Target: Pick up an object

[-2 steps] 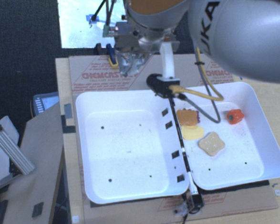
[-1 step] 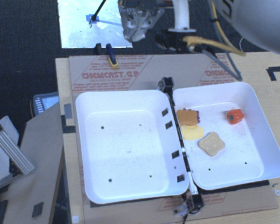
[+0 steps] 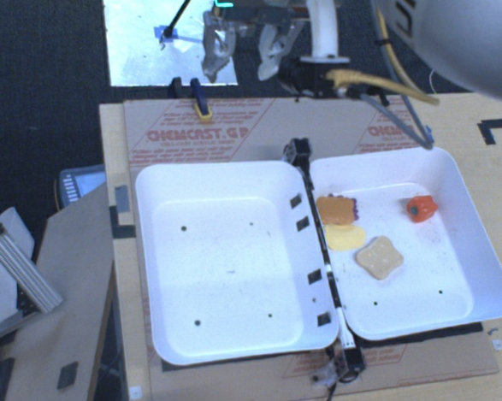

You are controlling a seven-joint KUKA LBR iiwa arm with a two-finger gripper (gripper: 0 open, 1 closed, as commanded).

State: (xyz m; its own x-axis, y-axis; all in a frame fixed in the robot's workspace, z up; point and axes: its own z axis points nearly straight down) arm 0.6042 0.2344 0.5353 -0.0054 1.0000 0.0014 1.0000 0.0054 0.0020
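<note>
The right bin [image 3: 469, 249] holds several small items. An orange waffle-like piece [image 3: 336, 210] lies by its left wall, with a flat yellow slice [image 3: 346, 237] just in front of it. A beige toast piece [image 3: 379, 257] sits nearer the front, and a red-orange pepper [image 3: 421, 209] lies to the right. My gripper [image 3: 243, 57] hangs high over the back edge of the bench, beyond both bins. Its two fingers [image 3: 215, 56] are spread apart with nothing between them.
The left bin [image 3: 153, 271] stands beside the right one, joined by black clips [image 3: 297, 153] along the middle. A yellow-and-blue clamp [image 3: 201, 100] grips the cardboard sheet at the back. Yellow hoses [image 3: 380, 88] trail from the wrist. An aluminium bar [image 3: 15, 255] leans at far left.
</note>
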